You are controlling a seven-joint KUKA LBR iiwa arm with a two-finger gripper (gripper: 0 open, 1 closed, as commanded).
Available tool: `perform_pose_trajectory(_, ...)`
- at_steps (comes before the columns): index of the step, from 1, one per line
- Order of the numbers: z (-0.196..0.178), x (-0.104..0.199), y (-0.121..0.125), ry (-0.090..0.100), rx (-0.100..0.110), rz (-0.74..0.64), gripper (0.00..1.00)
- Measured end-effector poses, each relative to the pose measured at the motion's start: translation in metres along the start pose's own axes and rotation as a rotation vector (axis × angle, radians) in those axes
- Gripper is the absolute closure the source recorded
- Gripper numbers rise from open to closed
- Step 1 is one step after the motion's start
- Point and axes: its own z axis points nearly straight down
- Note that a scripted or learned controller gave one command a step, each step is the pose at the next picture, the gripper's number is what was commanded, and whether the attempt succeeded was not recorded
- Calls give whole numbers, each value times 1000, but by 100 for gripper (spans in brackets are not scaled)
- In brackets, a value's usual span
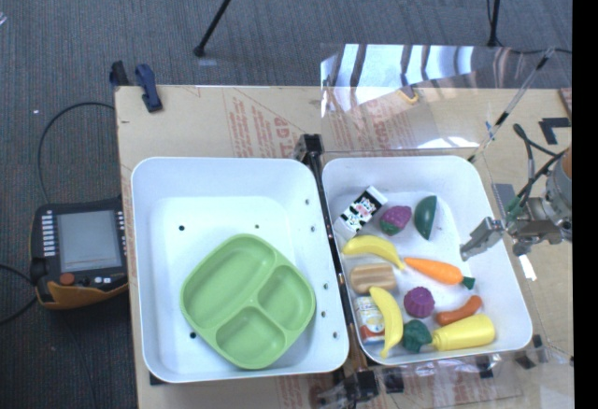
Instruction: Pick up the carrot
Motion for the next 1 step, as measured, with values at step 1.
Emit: perform_pose_trajectory(1,162,11,17,3,7,57,0)
